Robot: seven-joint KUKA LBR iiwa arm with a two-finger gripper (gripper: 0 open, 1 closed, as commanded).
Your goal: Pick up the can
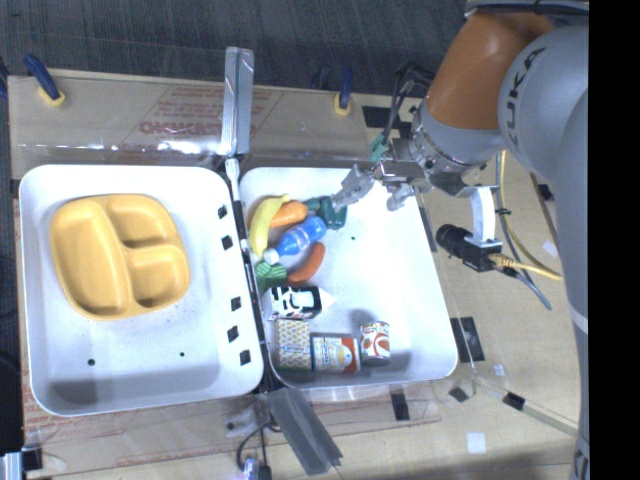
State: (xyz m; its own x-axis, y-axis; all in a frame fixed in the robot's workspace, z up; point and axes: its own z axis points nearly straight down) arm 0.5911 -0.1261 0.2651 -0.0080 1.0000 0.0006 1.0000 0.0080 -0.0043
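Status of task: not done. Can (334, 353) lying on its side on the floor of the right bin (425, 298), against the near wall, wedged between a patterned carton (291, 346) and a small red-and-white container (375, 340), touching both. Not yet lifted, not yet gripped.

Gripper (375, 189) positioned over the far part of the right bin, well apart from the can. Fingers spread wide, with nothing between them. One fingertip close to a teal item (328, 211); contact not determinable.

Left to do, as judged: travel across the bin to the near wall, descent over the can, closure, lift. Access judged tight owing to neighbours on both sides and the wall behind.

Count of contents:
- White bins: two, side by side.
- Left bin (130, 363): one yellow compartment tray (118, 254).
- Right bin, far cluster: one banana (262, 222), one carrot (289, 212), one blue bottle (297, 238), one red-orange sausage-shaped item (308, 262), one teal item, one green item (270, 274), one black-and-white item (299, 299).
- Right bin, near row: one patterned carton, one can, one red-and-white container. Possibly a second can; not determinable at this resolution.
- Bench edge: two blue clamps (45, 79).
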